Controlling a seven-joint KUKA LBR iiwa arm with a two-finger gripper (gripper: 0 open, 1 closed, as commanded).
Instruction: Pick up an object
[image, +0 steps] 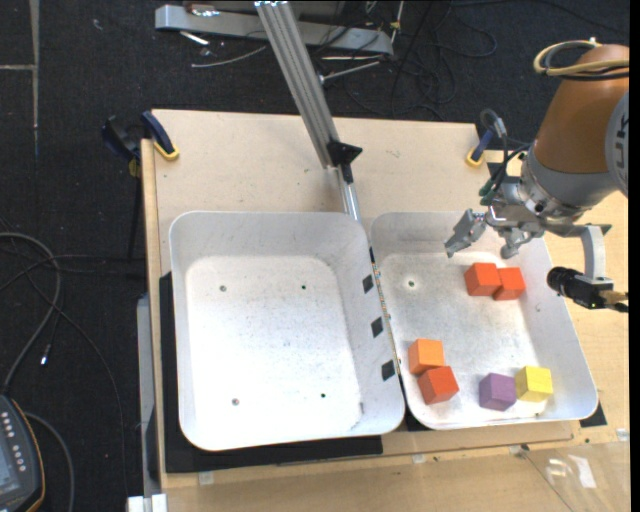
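Note:
My gripper (490, 240) hangs over the far part of the right bin (400, 262), its two fingers spread apart with nothing between them. Just below and right of it lie two orange-red blocks (493, 280) touching each other. Near the bin's front sit an orange block (427, 354) and a red-orange block (438, 384) close together. A purple block (496, 391) and a yellow block (534, 383) rest side by side at the front right.
The left bin (200, 240) lies beside the right one, sharing a raised middle edge. A slanted metal pole (310, 95) reaches down to the bench behind the bins. Clamps (160, 135) grip the bench's far corners.

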